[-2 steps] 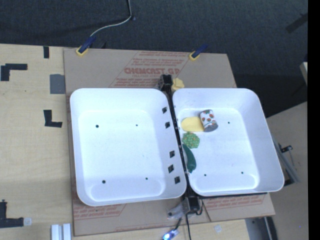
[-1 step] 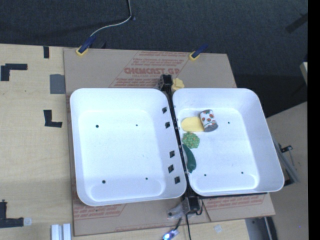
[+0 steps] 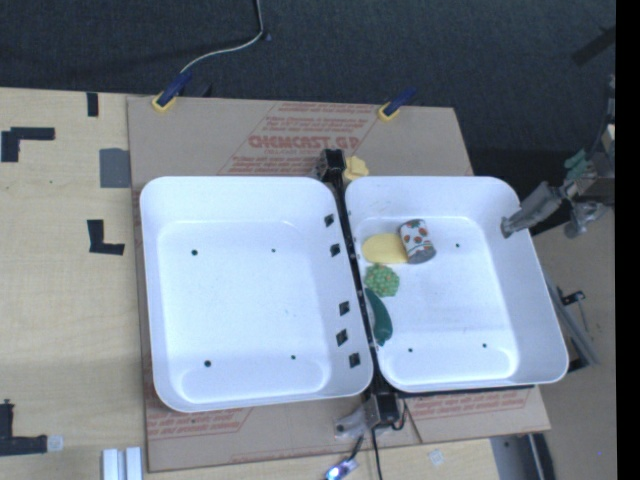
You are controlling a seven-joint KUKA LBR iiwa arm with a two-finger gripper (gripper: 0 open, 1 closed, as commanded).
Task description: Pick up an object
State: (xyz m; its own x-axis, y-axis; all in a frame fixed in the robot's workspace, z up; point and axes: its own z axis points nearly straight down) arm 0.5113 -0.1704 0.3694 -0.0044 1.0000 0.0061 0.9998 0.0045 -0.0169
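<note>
Four small objects sit clustered in the right bin (image 3: 520, 298); end effector (image 3: 515, 223) parked at its right rim, carrying nothing.

Yellow piece (image 3: 383, 249), patterned cup (image 3: 416, 242), green ball (image 3: 382, 281) and dark green strip (image 3: 381, 318) lie near the divider, well apart from the end effector, across the bin to its left. Finger opening: cannot tell. Best approach, likely: come down straight over the cup, the most isolated piece, keeping off the bin wall.

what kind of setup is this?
Likely a robot grasping test bench in a lab: two white bins clamped side by side on cardboard, small toy items in the right one, gripper at its edge.
</note>
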